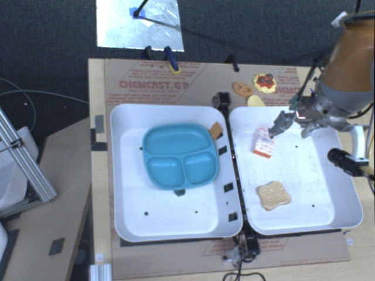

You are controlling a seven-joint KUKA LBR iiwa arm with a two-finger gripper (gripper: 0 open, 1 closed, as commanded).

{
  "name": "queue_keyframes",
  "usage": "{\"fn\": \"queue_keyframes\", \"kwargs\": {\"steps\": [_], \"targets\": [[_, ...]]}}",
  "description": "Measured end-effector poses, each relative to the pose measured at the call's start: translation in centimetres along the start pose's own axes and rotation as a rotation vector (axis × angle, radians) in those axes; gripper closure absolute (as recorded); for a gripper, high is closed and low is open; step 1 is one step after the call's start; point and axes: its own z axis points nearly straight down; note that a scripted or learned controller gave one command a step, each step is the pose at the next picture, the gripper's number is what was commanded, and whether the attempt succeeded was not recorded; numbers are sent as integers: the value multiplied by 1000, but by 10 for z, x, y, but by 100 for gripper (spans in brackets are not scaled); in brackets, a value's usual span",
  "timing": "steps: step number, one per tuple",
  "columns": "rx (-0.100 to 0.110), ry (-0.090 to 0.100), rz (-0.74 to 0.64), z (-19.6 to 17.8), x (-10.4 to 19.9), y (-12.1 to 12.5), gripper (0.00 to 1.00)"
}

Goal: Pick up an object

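- Toast slice (273, 195): seen lying flat in the nearer part of the right bin (345, 215), well apart from the arm. A flat, low thing of this kind is judged hard to grip; fingers closing on it could slide over the top and come up bare.
- Blue tray (180, 156): shown resting in the middle of the left bin (126, 215), with three compartments. A small dark piece (179, 192) is seen at its near edge, and a brown block (215, 130) touches its far right corner. The tray is judged too wide for the fingers, so a try there would likely fail.
- Small packet (263, 143): white with a red end, lying tilted in the far part of the right bin. It is judged the likeliest thing to be picked. Print is present on it but is too small to be read.
- Tool (283, 123): seen just beside the packet, on its far right, at the end of the arm (351, 57). Nothing is seen between its fingers; how far they are parted cannot be told. If the descent is off to one side, the packet could be pushed or tipped rather than caught.
- Bin wall: a grasp made close to it could be blocked by the rim.
- Desk (64, 157): cardboard sheet (193, 81) under the bins carries red lettering, read as "CHEMCAST GP"; it appears again, partly hidden, at far right.
- Three toy foods (256, 89): laid on the cardboard beyond the right bin, outside the likely working area.
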Motion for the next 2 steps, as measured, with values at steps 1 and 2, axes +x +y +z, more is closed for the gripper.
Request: {"fn": "queue_keyframes", "kwargs": {"steps": [1,2], "targets": [[5,-1,5,81,-46,6,0],[-10,-1,4,174,-60,-42,0]]}}
